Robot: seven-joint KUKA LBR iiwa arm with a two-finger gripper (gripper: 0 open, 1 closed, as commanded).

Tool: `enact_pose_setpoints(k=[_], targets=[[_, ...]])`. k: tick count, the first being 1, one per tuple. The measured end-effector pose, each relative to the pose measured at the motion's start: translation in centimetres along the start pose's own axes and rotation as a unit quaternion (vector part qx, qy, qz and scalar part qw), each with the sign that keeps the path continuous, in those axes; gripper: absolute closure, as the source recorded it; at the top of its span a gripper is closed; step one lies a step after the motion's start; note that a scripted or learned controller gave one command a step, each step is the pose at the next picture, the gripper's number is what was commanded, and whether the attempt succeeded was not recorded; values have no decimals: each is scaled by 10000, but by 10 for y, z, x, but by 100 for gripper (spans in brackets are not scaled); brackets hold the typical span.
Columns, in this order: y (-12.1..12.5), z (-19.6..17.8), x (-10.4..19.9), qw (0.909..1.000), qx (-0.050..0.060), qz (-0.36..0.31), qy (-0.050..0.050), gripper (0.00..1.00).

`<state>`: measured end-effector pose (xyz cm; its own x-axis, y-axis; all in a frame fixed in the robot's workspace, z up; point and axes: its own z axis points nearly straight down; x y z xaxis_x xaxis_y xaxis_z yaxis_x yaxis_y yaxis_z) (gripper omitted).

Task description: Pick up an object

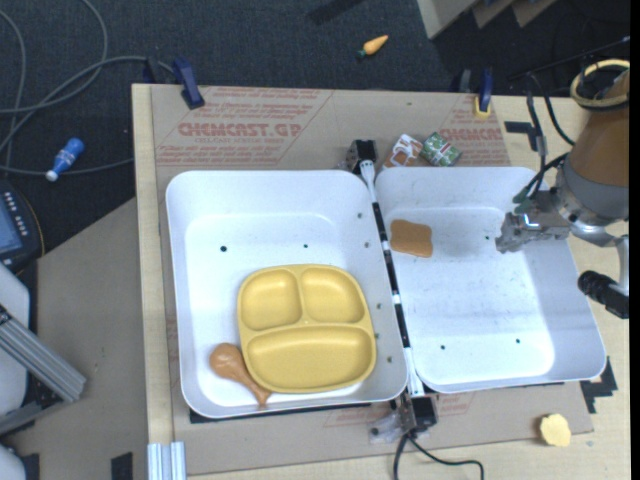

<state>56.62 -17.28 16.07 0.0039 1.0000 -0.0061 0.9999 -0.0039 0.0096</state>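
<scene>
A brown toast-like piece (pixel 411 238) lies flat in the right bin (pixel 480 358), near its upper left corner. My gripper (pixel 514 232) hangs over the same bin close to its right wall, about a hand's width right of the brown piece and apart from it. In the left bin (pixel 200 218) sits a yellow divided plate (pixel 305 326). A tan drumstick-shaped toy (pixel 234 367) lies against the plate's lower left edge.
A crumpled packet (pixel 427 150) rests on the bench behind the right bin, and a small yellow lump (pixel 555 429) sits at the bench's front right. Blue clamps (pixel 187 82) grip the back edge. A blue bottle (pixel 66 156) lies on the floor at left.
</scene>
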Motion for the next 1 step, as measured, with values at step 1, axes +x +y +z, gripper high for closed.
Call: enact_pose_setpoints(k=[1], targets=[[-2,5,4,10000,44,-17,28,0]])
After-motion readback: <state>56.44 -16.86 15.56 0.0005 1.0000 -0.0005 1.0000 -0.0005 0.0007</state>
